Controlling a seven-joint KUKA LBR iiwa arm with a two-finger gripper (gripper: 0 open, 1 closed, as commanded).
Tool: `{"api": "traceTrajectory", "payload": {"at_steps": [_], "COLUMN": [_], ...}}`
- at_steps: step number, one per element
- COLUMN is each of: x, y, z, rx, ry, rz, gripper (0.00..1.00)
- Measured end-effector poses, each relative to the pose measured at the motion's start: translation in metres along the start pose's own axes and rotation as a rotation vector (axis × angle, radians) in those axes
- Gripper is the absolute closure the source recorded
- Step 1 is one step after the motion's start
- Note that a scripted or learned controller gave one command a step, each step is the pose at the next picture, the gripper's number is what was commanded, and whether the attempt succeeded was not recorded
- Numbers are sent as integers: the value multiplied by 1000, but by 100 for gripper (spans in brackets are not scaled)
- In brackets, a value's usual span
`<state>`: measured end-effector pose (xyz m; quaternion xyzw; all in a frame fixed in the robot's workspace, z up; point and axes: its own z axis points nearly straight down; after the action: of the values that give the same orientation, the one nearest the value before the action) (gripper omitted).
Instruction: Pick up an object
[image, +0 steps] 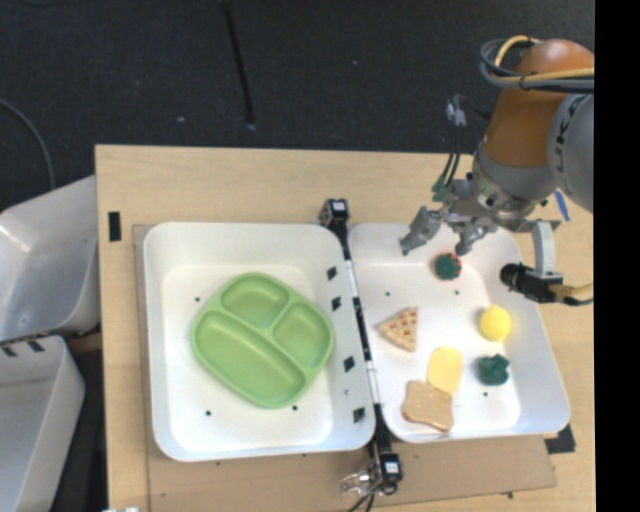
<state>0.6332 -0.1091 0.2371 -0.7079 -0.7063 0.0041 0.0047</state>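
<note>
on the left we see the left bin (160, 300), and in it a green divided plate (262, 340) lying flat near the middle, three compartments up. we judge it is a poor thing to pick: it is wide and low, with little for two fingers to close on.

moving right, a black divider strip (352, 320) runs between the two bins, and past it the right bin (540, 390) carries the small pieces. nearest the divider lies a pizza slice (400, 328), flat, with its point toward the far wall. just below it, toward the near wall, sits a slice of toast (428, 405), touching or almost touching a pale yellow piece (446, 368) above it. further right a yellow lemon-like ball (494, 323) sits apart from a dark green clump (492, 370) below it. they are scattered loosely, which we take to leave room for fingers around each one.

at the far side of this bin lies a small green and red piece (447, 266), and the gripper (443, 235) hangs just above it, fingers spread wide with nothing between them, one finger out to the left and the other near the piece. the arm (520, 130) leans in from the right. we judge this piece is the likely target, and that the grasp is not yet made.
</note>
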Motion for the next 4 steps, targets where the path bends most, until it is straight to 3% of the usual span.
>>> {"api": "traceTrajectory", "payload": {"at_steps": [1,4], "x": [0,5], "y": [2,-3], "z": [-8,139], "rx": [-14,-9], "ry": [-1,-2], "rz": [-1,2], "gripper": [0,0]}}
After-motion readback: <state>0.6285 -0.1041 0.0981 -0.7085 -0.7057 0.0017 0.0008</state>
